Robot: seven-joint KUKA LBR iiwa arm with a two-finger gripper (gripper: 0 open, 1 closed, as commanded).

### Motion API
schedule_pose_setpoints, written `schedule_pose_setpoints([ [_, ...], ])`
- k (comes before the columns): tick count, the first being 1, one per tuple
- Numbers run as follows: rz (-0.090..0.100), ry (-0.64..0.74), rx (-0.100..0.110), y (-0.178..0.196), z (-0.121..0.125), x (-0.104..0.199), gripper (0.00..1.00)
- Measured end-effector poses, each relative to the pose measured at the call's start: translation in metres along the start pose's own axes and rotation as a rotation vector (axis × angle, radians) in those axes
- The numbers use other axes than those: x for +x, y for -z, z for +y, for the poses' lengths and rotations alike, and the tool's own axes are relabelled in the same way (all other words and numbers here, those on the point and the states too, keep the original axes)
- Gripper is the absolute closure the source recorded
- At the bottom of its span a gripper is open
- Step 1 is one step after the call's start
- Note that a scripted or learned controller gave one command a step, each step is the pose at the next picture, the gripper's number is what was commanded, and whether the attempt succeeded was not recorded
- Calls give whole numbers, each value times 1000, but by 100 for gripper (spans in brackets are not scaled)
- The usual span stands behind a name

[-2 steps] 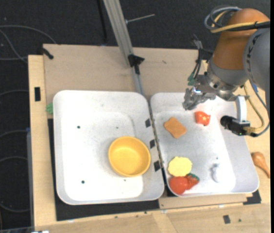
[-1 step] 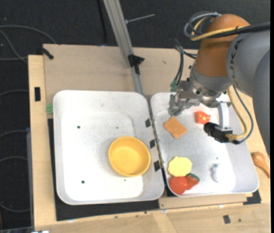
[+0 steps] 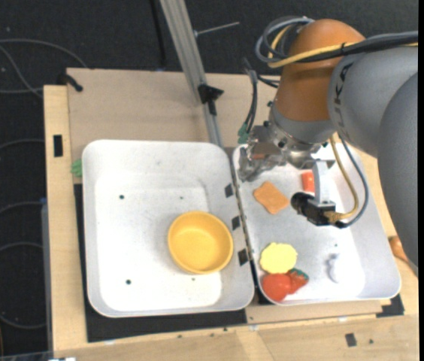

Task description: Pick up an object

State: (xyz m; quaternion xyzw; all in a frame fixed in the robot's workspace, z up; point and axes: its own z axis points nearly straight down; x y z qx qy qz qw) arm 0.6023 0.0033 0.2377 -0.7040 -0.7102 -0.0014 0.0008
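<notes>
Nearest the camera, at the front edge of the right bin (image 3: 377,280), lies a red toy tomato (image 3: 278,285) with a yellow, round, flat piece (image 3: 278,258) touching it just behind. Farther in sits an orange, bread-like slab (image 3: 271,198), and a small pale object (image 3: 333,268) rests toward the bin's right side. A red-orange piece (image 3: 309,180) shows near my wrist, partly hidden by cabling. The left bin (image 3: 122,179) carries 1 yellow bowl (image 3: 199,241), well apart from my arm.

My tool (image 3: 251,164) hangs low over the back-left corner of the right bin, beside the wall shared by the 2 bins. From this slanted view I cannot tell how it is set, nor whether anything sits in it; its lower end merges with the bracket above. The orange slab lies just beside it, toward the front, flat on the bin floor.

Progress, as I judge it: the pick is not done. Every candidate object rests on a bin floor and none appears lifted. What remains is to settle on 1 object, the slab being the closest, close on it and raise it clear. Both bins sit on the wooden tabletop (image 3: 137,96).
</notes>
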Motion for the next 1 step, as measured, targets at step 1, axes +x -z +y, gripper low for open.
schedule_pose_setpoints([
  [1, -2, -1, 2, -7, -11, 55, 100],
])
